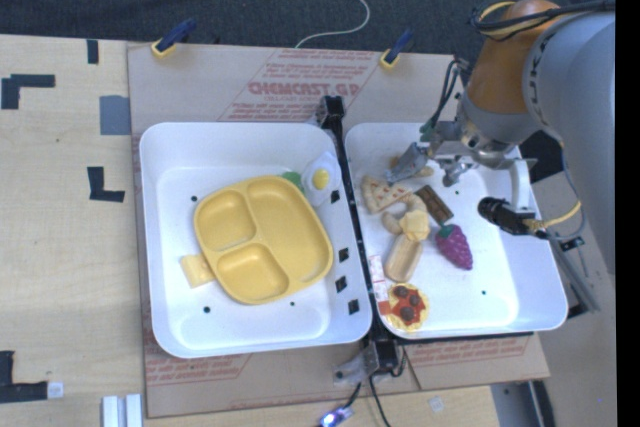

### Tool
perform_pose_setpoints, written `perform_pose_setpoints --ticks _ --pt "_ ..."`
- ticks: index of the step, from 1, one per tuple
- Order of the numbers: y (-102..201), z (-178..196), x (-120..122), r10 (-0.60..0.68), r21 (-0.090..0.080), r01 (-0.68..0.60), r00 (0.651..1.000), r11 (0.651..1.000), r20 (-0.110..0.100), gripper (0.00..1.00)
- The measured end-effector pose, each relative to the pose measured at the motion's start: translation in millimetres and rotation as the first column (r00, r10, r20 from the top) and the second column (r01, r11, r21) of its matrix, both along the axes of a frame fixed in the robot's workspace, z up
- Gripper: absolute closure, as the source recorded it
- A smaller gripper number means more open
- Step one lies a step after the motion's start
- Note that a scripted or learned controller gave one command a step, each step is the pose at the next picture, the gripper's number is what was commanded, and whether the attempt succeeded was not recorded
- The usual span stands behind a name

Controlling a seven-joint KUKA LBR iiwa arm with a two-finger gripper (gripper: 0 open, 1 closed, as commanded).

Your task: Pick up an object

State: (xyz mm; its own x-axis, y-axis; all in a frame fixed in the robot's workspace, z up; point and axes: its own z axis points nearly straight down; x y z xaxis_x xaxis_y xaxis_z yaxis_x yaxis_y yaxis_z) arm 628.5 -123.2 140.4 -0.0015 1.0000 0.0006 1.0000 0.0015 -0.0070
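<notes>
Pizza toy [404, 306] sits nearest; the gripper [428, 165] hovers low over crowded food in the right bin [520, 300], fingers spread, nothing held. Closing here could nudge the chocolate bar [434, 204] or pinch two pieces.

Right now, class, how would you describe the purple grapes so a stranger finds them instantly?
Look in the right bin, among the toy foods. The grapes lie at the pile's right edge, beside the bread roll. They are the sole purple item there.
</notes>
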Motion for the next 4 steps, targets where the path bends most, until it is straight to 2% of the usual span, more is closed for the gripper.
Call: perform_pose_setpoints --ticks 1,2,4 --pt "1.5 -51.1 0.7 0.001 -0.001 -0.001 1.0 1.0 0.007 0.0" --pt "1.6 -34.6 3.8 0.002 -0.002 -0.002 1.0 1.0 0.017 1.0" --pt "4.1 51.3 6.2 0.0 -0.001 0.0 1.0 1.0 0.01 1.0"
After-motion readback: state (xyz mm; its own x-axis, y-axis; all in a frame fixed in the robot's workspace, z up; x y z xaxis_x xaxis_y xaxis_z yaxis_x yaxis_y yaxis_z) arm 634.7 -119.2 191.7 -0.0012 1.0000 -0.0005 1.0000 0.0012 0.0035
